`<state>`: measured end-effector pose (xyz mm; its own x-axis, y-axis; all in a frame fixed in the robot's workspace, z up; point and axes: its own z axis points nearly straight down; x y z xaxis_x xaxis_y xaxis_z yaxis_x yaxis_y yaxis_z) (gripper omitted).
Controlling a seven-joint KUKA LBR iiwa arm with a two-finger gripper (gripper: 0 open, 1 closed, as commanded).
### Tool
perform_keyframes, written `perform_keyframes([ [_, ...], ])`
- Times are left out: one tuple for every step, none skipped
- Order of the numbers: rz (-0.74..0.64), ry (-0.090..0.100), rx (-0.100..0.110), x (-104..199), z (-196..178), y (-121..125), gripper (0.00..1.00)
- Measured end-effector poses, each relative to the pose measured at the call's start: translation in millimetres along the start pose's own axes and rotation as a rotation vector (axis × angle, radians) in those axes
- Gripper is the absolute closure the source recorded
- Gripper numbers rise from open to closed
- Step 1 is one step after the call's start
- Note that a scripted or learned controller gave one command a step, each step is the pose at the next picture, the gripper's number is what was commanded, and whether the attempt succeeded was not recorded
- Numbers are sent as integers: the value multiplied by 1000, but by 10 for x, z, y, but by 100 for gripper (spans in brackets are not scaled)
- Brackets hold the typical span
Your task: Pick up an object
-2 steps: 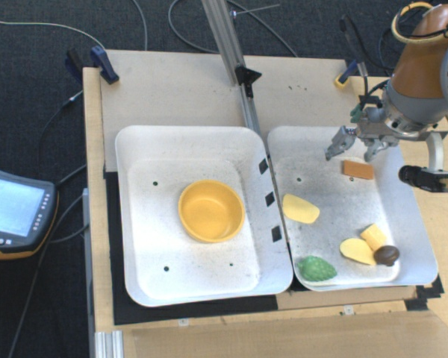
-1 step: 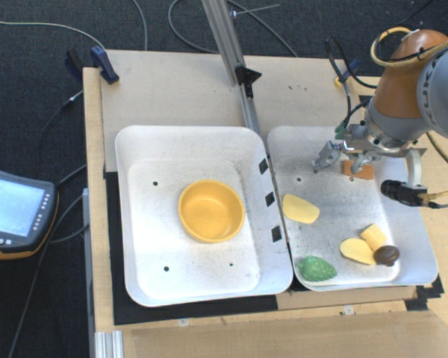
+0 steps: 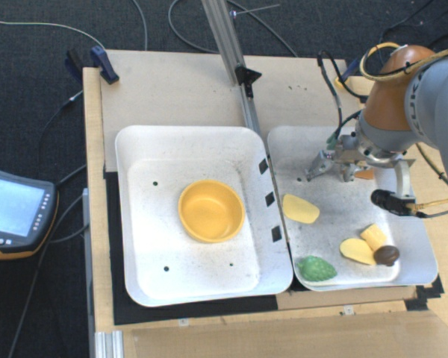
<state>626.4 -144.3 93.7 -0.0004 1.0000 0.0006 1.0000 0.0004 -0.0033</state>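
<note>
My gripper [image 3: 337, 165] hangs low over the back of the right bin [image 3: 411, 230], under the grey and orange wrist. A small orange thing [image 3: 364, 174] peeks out just right of it, mostly hidden by the arm. In front of the gripper lies a pale yellow flat piece [image 3: 301, 209]. Further forward are a green lumpy object [image 3: 316, 268], a yellow wedge [image 3: 356, 250], a short yellow cylinder [image 3: 373, 236] and a brown round object [image 3: 387, 255]. I see nothing lifted by the gripper.
The left bin [image 3: 134, 200] holds a yellow bowl [image 3: 210, 210]. A metal post [image 3: 225, 36] slants up from between the bins. Black cables [image 3: 403, 203] trail off the arm at the right. A teach pendant [image 3: 15, 213] lies off the bench at left.
</note>
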Motion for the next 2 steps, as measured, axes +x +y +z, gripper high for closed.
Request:
perform_keyframes([
  [0,-1,-5,-2,-129,14,100],
  [0,-2,-8,-101,-636,30,100],
])
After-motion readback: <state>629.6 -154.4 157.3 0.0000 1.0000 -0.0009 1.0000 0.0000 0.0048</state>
